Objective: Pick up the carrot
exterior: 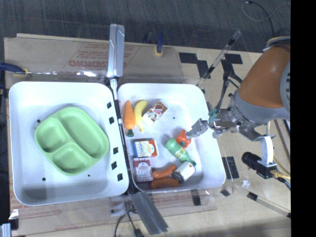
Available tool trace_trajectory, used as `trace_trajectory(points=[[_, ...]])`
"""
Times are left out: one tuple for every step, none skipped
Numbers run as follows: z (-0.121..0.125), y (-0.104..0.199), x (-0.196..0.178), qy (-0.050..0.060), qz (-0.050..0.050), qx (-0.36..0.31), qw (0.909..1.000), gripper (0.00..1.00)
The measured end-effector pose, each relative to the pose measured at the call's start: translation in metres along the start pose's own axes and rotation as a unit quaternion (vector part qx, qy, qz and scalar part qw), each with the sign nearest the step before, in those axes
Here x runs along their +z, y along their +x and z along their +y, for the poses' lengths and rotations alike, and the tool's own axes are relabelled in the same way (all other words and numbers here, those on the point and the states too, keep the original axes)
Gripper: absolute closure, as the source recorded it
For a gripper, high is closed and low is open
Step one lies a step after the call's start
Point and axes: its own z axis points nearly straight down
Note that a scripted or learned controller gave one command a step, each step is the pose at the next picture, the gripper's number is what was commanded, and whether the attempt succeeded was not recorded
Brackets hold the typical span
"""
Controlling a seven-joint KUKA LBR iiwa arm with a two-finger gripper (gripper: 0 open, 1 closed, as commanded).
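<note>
The orange carrot (129, 115) with a green top lies along the left wall of the right bin (210, 147), pointing away from me. A yellow banana (139, 114) lies right beside it, touching or nearly so. My gripper (196, 129) hangs over the right part of that bin, well to the right of the carrot and just above a small red-orange item (182, 138). Nothing shows in its grasp. The arm's orange band (266, 80) is at the right.
The right bin also holds a small carton (156, 111), a green bottle (177, 149), two juice boxes (145, 148) (142, 170), two sausages (163, 172) and a white container (185, 171). In the left bin (19, 181) sits a green divided plate (72, 139).
</note>
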Motion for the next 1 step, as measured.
trace_trajectory(points=[[0.0586,-0.0288,0.0461,0.000,-0.001,0.108,0.9941,0.00]])
